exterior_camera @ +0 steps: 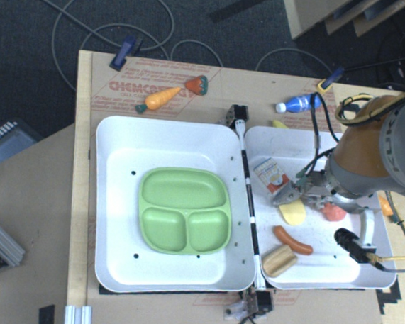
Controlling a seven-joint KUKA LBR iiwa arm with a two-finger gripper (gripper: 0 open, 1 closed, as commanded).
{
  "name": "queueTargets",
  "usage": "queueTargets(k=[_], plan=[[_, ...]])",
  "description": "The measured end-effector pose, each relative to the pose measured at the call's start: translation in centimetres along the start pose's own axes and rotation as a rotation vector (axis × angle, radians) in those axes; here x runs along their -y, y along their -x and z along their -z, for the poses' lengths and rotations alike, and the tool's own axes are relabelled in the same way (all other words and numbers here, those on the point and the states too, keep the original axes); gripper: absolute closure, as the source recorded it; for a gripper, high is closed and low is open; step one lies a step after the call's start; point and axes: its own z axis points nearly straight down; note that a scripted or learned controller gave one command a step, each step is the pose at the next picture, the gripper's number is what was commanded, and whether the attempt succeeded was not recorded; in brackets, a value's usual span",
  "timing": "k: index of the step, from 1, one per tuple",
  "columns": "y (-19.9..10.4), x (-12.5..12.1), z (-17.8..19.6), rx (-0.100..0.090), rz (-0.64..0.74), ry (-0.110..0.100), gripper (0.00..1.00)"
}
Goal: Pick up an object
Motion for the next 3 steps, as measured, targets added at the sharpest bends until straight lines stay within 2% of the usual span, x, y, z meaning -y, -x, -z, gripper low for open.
queueTargets(k=[1, 2, 3], plan=[[-2.9, 6.6, -0.1, -0.001, -0.001, -0.003, 0.0], [-2.8, 6.5, 0.9, 0.0, -0.002, -0.001, 1.0], [-10.2, 1.2, 10.1, -0.002, 0.003, 0.003, 1.0]])
